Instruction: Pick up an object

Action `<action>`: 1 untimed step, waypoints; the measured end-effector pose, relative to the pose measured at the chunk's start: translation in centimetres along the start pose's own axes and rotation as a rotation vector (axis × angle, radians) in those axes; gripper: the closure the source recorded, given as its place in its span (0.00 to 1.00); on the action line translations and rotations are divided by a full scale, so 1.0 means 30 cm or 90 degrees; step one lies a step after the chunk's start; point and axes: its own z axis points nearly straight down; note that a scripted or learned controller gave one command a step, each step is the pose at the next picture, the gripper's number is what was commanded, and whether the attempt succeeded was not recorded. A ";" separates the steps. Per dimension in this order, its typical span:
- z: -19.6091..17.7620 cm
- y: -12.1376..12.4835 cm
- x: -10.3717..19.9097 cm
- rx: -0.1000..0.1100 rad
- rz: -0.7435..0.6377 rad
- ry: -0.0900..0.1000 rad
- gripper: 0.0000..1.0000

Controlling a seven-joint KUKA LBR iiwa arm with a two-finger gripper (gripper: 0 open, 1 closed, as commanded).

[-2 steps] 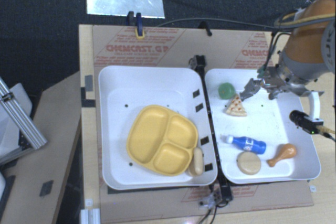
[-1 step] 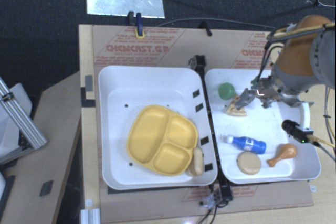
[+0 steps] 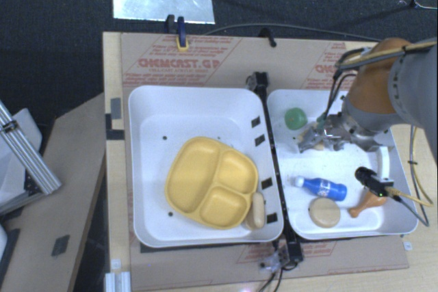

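Gripper [image 3: 311, 140] sits low in the right bin [image 3: 335, 164], just beside the green ball [image 3: 295, 118], on its lower-right side, not touching it as far as I can see. Whether it's spread or closed: can't tell, metal parts blur together at this angle. Nothing visibly pinched.

Likely target = the green ball, since it's closest (my guess; the task names no object). Other candidates: blue bottle [image 3: 321, 187] lies on its side well below the ball, tan disc [image 3: 324, 213] further below that. Yellow plate [image 3: 211, 182] is far down-left of the ball, in the other bin.

To do it well: centre over the ball, not off its lower-right edge, otherwise a closing grip probably nudges it and it rolls toward the bin wall up-left. Come straight down, straddle the widest part, close slowly. The ball is round and smooth-looking, so an off-centre squeeze likely squirts it out.
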 end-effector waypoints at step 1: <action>-0.047 0.006 -0.002 -0.004 0.000 -0.001 1.00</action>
